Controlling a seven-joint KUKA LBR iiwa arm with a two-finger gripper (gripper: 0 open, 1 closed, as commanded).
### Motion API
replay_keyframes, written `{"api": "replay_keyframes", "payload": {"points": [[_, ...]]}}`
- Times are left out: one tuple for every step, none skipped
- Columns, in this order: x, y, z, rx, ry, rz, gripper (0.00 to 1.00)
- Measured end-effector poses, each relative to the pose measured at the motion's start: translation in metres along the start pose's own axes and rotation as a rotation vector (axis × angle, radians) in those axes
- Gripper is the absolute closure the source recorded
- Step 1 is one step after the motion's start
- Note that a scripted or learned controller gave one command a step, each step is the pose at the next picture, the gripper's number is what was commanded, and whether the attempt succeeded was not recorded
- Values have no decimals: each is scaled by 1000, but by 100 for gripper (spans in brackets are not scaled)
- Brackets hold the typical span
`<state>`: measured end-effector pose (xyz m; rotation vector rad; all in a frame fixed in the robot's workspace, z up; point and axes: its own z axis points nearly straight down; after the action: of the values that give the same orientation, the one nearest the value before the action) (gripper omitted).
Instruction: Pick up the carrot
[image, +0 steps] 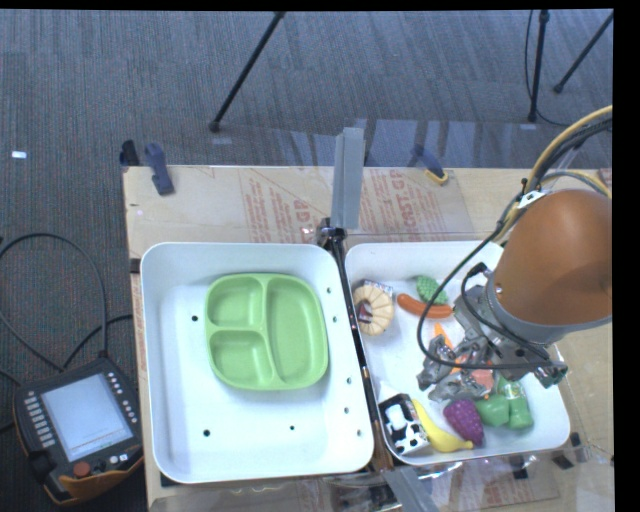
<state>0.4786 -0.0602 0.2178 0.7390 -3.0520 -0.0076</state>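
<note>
left bin (170, 300): we see a shallow white tray holding a light-green divided plate (267, 330), three compartments, smooth plastic.
right bin (400, 255): we count a round tan pastry-like toy (375, 308), green veg (432, 290), yellow banana (440, 432), purple grapes (463, 420), green lumps (505, 410), black-and-white block (403, 422).
carrot (424, 306): orange, slim, tapered; lies in right bin, upper middle, between pastry toy and arm.
gripper (450, 368): dark metal, low over right bin's centre below the carrot; we cannot tell if it's spread or closed.

Green tray (268, 330), orange carrot (411, 304), yellow banana (440, 432), purple grapes (463, 419)
</note>
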Motion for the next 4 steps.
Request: {"api": "replay_keyframes", "payload": {"points": [[-2,1,-9,-1,-1,-4,100],[10,-54,-136,10,-8,-191,100],[-3,-81,130,0,0,-310,100],[-12,-32,-35,12,-9,-323,100]]}}
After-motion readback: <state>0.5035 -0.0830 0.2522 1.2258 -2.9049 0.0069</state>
